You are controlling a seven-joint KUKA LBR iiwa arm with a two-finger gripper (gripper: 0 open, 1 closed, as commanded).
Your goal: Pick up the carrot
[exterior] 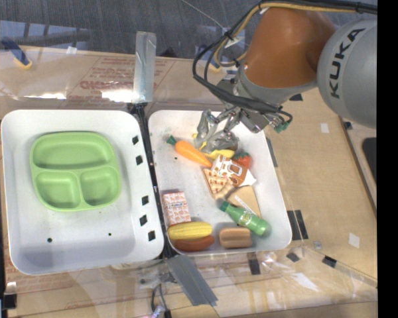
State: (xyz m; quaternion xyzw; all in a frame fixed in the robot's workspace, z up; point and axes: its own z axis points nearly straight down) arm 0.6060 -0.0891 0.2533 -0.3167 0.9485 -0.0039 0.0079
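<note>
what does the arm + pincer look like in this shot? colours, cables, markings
Grey KUKA arm with rounded casing, black "KUKA" lettering on the shell, and a glossy orange band above the wrist. Black cables, one with a yellowish strand, loop around the band. The pincer is small, bare metallic silver-grey, with thin fingers below a dark mounting plate.

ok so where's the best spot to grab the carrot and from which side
Probably mid-body on the carrot, coming straight down with the pincer closing across its narrow width. It lies flat and slanted, its left side open; its right end crowds the waffle.
</note>
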